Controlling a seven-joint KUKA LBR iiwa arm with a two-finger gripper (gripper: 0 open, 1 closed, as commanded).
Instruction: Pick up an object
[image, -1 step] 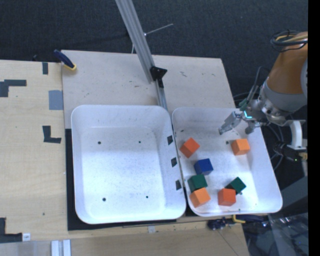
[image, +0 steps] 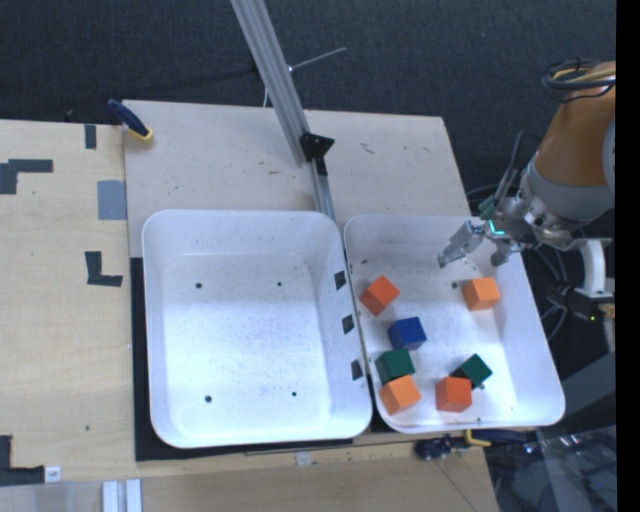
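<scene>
Approach is the step judged to be in hand; nothing has been lifted yet. Two white bins sit side by side on the bench; the left bin (image: 170, 250) is seen with only dark specks on its floor, while the right bin (image: 535, 395) holds all the blocks. The gripper (image: 478, 245) hangs over the far part of the right bin, reached in from the right; its two fingers are spread apart with nothing between them, one pointing left and down, the other nearer the right wall.

An orange block (image: 481, 293) lies just near of the gripper, close to the right wall, and is judged the likeliest target. Another orange block (image: 380, 295) lies toward the left wall; a blue block (image: 407, 332) sits near the middle; a dark green block (image: 396, 362) touches an orange one (image: 400, 393) at the near left; a red-orange block (image: 453, 393) and a green block (image: 473, 370) sit together at the near right.

For the next move, the spread fingers would need to be brought over the chosen block, lowered to straddle it, then closed; the nearby wall may leave little room.
</scene>
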